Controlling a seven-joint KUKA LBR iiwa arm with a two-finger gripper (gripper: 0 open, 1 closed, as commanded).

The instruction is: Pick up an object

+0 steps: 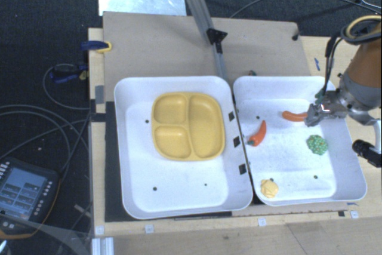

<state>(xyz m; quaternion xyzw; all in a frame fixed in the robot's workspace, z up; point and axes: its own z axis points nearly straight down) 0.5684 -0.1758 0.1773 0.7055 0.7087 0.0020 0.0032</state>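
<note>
Where the jaws (314, 114) meet the orange sausage (293, 116), their opening cannot be told.

We see a robot lab: a bench (262, 51) on dark carpet (42, 9), loose cables (36, 122), a teach pendant (21, 188).
</note>
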